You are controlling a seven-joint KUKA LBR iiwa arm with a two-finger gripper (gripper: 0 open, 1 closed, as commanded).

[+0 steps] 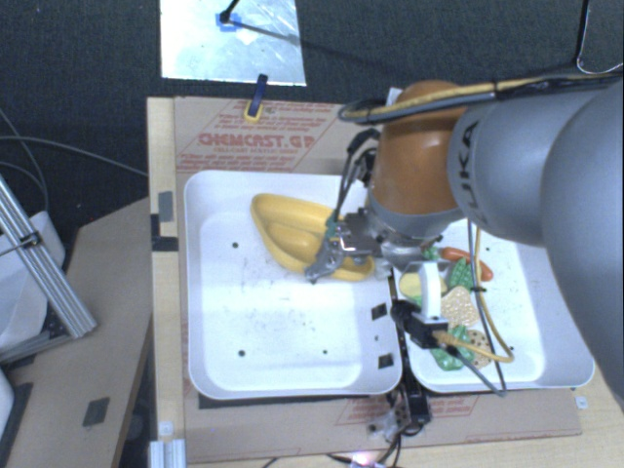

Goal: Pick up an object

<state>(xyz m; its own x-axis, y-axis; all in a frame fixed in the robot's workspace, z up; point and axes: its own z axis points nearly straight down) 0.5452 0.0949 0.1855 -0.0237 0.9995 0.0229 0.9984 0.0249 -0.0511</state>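
— Hovering low, that metal two-finger gripper (327, 261), right against the smooth yellow banana bunch (292, 230) in the left shallow white bin (273, 359).
— Grasping it?
— Fingers hidden from here; can't tell.

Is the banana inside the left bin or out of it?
Inside. The banana lies on the floor of the left bin, near its far right corner, with the gripper at its right end.
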